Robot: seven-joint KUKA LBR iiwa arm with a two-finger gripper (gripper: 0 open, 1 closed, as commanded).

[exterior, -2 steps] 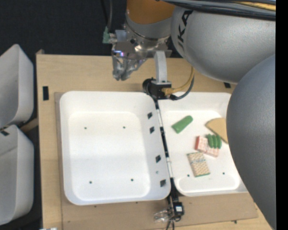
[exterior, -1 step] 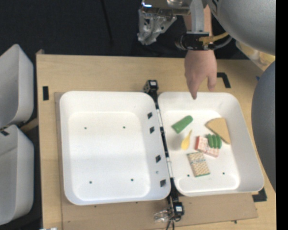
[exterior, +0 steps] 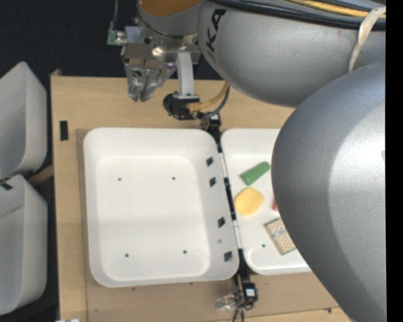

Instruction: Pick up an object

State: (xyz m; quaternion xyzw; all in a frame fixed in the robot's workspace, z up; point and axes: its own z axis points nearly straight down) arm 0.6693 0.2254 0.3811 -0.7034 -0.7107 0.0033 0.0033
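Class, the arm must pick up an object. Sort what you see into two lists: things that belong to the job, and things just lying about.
For the job:
pincer, above the bench beyond the bins
green block, right bin
yellow piece, right bin
patterned square, right bin, partly hidden by the arm

Lying about:
left bin
clips between the bins

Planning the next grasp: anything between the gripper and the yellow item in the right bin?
Nothing visible blocks it. The gripper is above the bench beyond the left white bin; the rounded yellow object lies uncovered in the right white bin, beside a flat green piece, apart from it.
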